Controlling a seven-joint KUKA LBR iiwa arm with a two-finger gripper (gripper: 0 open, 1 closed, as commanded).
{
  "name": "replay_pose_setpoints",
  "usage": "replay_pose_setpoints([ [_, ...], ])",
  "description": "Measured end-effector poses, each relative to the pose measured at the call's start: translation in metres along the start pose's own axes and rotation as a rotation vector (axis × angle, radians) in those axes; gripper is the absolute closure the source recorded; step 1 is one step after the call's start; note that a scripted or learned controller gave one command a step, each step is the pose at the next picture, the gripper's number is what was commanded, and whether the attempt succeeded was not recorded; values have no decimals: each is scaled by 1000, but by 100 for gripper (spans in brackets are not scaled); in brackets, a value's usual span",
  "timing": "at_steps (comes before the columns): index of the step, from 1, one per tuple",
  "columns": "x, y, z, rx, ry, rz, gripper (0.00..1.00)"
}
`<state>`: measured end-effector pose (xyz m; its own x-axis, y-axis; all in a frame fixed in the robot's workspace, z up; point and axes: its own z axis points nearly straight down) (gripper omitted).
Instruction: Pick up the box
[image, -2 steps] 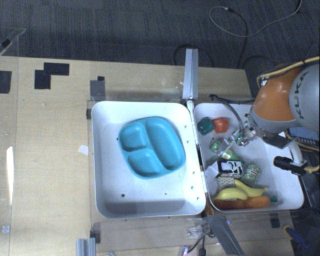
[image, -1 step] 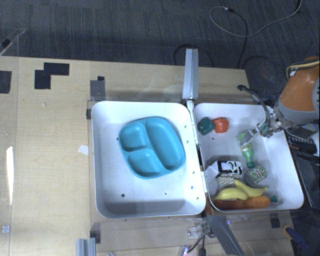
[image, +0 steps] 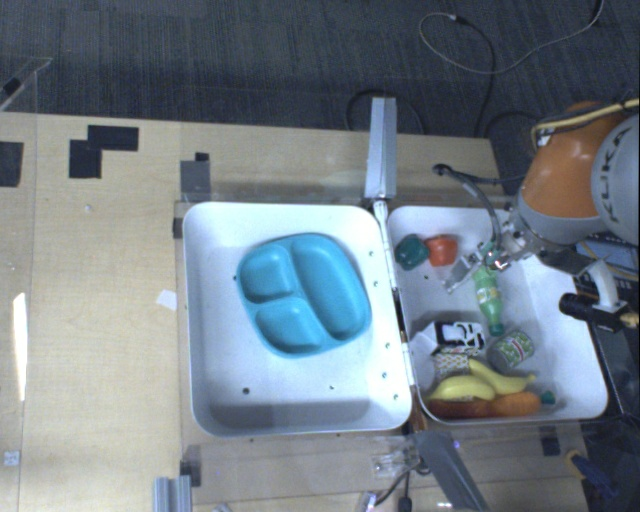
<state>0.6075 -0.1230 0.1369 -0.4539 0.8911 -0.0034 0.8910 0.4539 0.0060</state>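
Box (image: 458, 336), black-and-white printed, lies low in the right bin (image: 575, 400), lower right of frame, touching the banana (image: 482, 381) below it and close beside a green can (image: 511, 349). Pincer (image: 478, 262) hangs above and right of it, over a green bottle (image: 487, 296); cannot tell its state, nothing visibly gripped. Left bin (image: 200, 330) carries a blue divided tray (image: 303, 292). Risk, as judged: crowded neighbours. A descent slightly off catches bottle or can, or shoves the box against the banana.
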Motion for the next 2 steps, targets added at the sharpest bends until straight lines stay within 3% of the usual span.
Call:
replay_pose_setpoints([
  [1,0,2,-12,-6,-3,-3,100],
  [2,0,2,-12,-6,-3,-2,0],
])
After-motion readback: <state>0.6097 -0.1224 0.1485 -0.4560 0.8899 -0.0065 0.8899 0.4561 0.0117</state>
